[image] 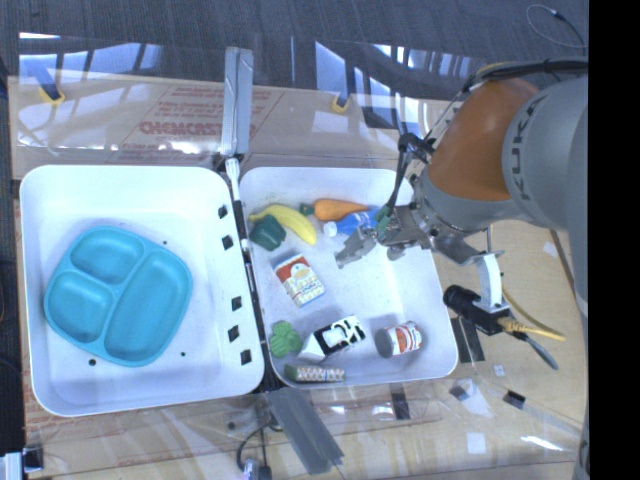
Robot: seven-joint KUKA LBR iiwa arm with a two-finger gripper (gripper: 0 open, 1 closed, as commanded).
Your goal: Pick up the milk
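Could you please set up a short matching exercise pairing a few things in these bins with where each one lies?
Things:
1. blue plate
2. banana
3. can
4. carrot

Places:
A. right bin, near its front right corner
B. left bin
C. right bin, far edge, right of the banana
D. right bin, far left, beside the green pepper

Pairs: 1-B, 2-D, 3-A, 4-C

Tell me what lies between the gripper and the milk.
In the camera view, bare white bin floor separates the gripper from the milk; nothing lies between them.
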